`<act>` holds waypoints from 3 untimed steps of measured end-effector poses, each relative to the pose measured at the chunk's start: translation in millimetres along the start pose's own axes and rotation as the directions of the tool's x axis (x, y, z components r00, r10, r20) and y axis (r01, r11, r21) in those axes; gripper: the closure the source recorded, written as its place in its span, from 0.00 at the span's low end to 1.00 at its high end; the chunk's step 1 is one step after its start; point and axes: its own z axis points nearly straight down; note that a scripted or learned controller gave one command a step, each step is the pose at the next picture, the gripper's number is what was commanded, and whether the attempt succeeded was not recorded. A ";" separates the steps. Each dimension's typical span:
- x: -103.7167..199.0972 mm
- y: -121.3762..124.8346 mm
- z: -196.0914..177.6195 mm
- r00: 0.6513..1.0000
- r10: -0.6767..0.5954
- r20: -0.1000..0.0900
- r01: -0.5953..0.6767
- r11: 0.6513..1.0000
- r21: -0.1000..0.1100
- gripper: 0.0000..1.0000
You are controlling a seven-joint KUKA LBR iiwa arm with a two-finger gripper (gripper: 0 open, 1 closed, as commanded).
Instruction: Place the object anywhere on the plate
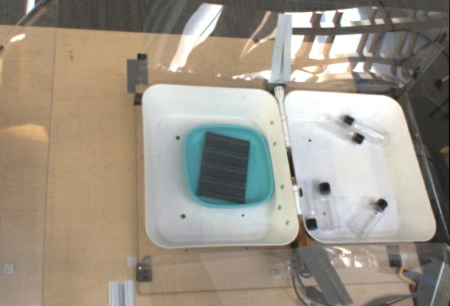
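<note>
In the left bin [162, 220] on the table [70, 157], a dark ribbed block [224, 167] already lies flat in the middle of the teal plate [261, 181], so the placing looks done to me. Over at three o'clock, the right bin [415, 220] holds several small clear bottles [325, 200] with black caps. I see nothing here that tells how the jaws stand.

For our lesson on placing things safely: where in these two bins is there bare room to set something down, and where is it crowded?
Left bin: bare floor all round the plate, whose middle the dark block fills. Right bin: bare middle, between the upper vials and the lower vials. Crowded along its near edge.
</note>
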 end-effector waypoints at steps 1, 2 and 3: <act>0.0 0.0 0.0 1.000 0.000 0.000 0.000 1.000 0.000 0.00; 0.0 0.0 0.0 1.000 0.000 0.000 0.000 1.000 0.000 0.00; -0.9 -0.1 74.8 1.000 0.005 0.002 -0.005 1.000 0.004 0.00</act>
